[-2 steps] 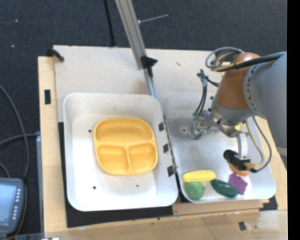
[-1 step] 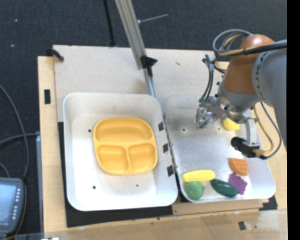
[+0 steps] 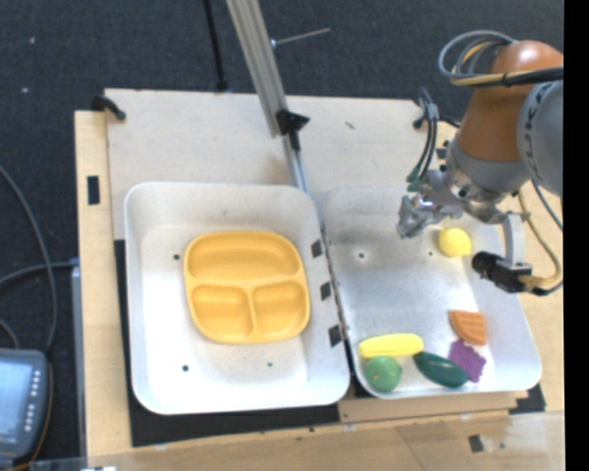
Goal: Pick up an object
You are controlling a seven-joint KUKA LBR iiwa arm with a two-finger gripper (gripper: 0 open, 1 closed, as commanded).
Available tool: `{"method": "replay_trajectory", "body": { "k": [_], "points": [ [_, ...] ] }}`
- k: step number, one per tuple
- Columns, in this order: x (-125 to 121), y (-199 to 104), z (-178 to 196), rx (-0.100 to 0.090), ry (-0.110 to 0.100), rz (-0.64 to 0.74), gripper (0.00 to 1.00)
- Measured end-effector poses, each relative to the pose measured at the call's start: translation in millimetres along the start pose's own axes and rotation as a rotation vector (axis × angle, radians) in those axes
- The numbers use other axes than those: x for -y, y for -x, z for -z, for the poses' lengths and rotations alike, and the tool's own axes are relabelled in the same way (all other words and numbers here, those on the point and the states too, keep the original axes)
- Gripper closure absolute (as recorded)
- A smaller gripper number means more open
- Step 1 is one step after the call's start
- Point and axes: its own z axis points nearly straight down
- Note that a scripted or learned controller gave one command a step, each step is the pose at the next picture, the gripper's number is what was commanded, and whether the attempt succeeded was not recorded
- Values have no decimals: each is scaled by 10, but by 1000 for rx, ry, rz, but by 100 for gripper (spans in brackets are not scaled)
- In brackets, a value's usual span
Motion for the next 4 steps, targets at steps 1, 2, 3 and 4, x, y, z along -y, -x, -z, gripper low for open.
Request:
{"method": "replay_trajectory", "body": {
  "k": [1,2,3,4],
  "points": [
    [-18,15,546,0,1,1,100],
    [56,-540,416,-2,-6,3,100],
    [163,-1076,501,-4,-4,5,100],
    [242,-1619,342,-2,-6,5,100]
  ]
}}
